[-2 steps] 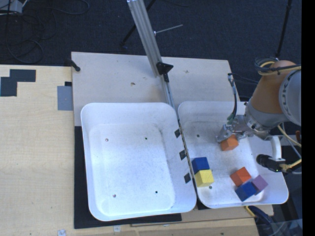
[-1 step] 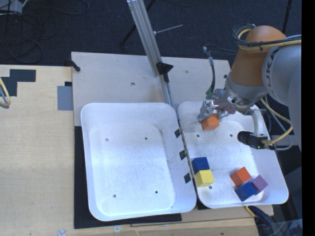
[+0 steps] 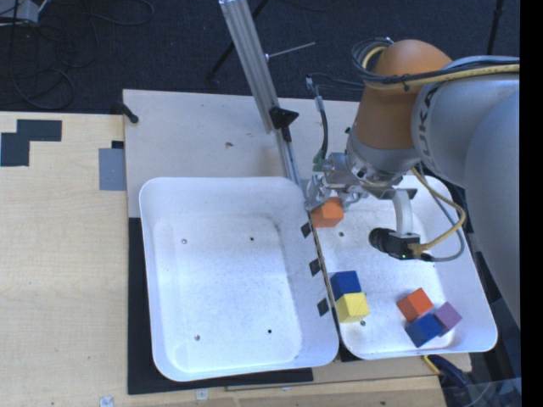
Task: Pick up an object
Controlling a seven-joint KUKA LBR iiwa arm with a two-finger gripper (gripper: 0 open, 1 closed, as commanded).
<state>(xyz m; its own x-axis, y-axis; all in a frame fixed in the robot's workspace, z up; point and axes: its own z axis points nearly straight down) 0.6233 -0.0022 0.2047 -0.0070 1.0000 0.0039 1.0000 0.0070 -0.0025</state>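
Over the right bin, near its top-left corner, the pincer looks closed on an orange block, which hangs just above the divider between the bins. That block looks light, rigid and fairly smooth; squeezing two opposite flat faces seems safest. It's close to cubic, so no real long axis, and it sits slightly tilted, one corner pointing down.
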